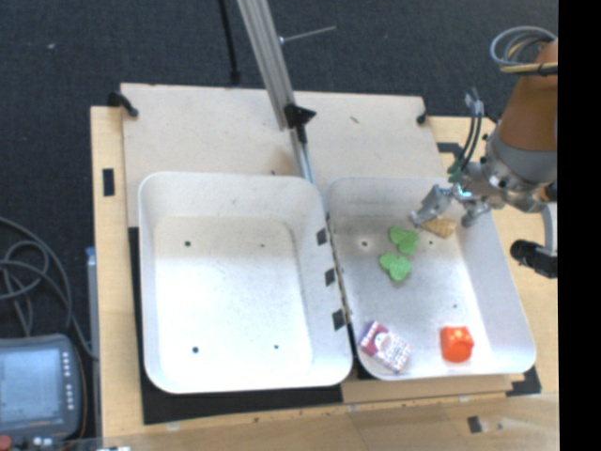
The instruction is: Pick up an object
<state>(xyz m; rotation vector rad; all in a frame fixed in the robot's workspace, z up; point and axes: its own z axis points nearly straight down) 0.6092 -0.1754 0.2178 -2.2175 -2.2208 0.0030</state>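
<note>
My gripper (449,212) hangs over the far part of the right bin (498,280), open, with its two fingers spread. A small tan block (439,225) lies on the bin floor just below and between the fingertips, and I cannot tell whether they touch it. Two green pieces lie a little to its left: one (404,241) close by, the other (396,268) nearer the bin's middle. A red and white packet (386,347) rests at the bin's near left corner. An orange object (456,343) sits near the front edge.
The left bin (160,252) stands beside the right one, with a raised divider between them. A slanted metal pole (272,54) rises from the back of the bench. The bin's right wall is close to the gripper.
</note>
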